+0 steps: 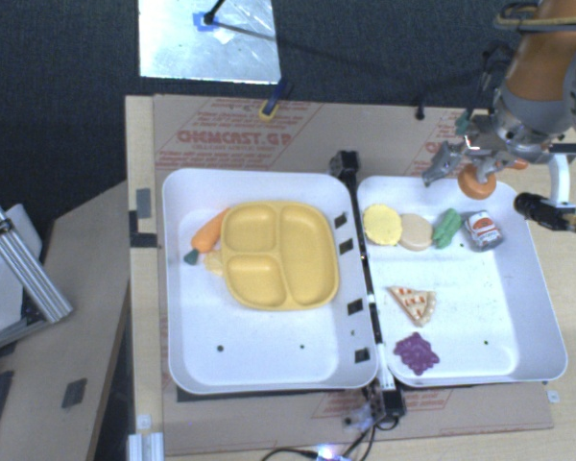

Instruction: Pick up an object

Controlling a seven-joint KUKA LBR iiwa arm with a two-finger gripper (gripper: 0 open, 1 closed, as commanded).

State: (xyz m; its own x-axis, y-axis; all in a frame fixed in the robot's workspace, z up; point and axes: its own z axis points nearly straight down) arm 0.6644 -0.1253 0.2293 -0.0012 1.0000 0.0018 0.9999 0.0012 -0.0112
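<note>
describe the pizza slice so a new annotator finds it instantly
Start at the right white bin, the one nearer the arm. Below its top row of toys, the pizza slice lies alone mid-bin, just above the purple grape bunch. It is the only triangle: pale orange with red dots, apart from every neighbour.

— How is the arm (547, 60) finished above the claw (468, 166)?
— A rounded orange band is seen over a grey wrist housing; metallic grey finger links are fitted below it, and dark cabling is routed alongside
</note>
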